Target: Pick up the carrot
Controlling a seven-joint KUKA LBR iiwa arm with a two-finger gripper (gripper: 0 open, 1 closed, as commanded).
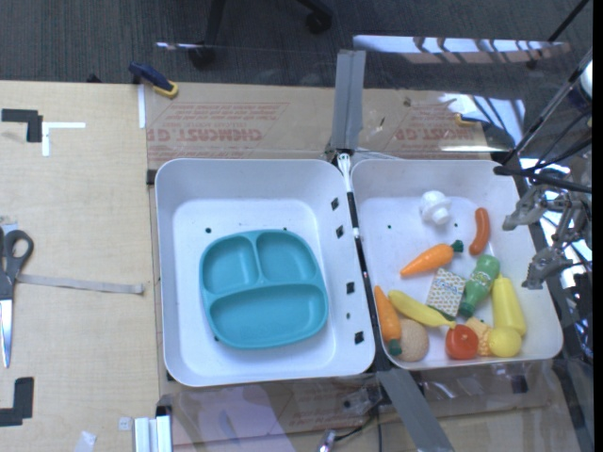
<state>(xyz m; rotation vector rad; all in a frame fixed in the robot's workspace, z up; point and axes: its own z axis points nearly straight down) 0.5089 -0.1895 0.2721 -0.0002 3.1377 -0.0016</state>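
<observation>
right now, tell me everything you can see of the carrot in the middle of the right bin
The carrot is a small orange toy, smooth and plastic-looking, with a dark green stub at its upper right end. It lies flat on the right bin's floor, tapered tip pointing lower left. Its lower edge sits near the speckled block; contact is unclear. Nothing grips it.

Two white bins sit side by side on the bench. The left bin holds a teal tray with three compartments, near its middle. The right bin holds toy food. A carrot lies tilted near the centre, its green tip toward the right edge. A second carrot lies along the left wall. A sausage stands near the right edge, a white piece toward the far edge. A banana, tomato, green bottle and potato crowd the near right corner. The gripper hangs over the bin's right edge. Scissors lie at the bench's left edge.
</observation>
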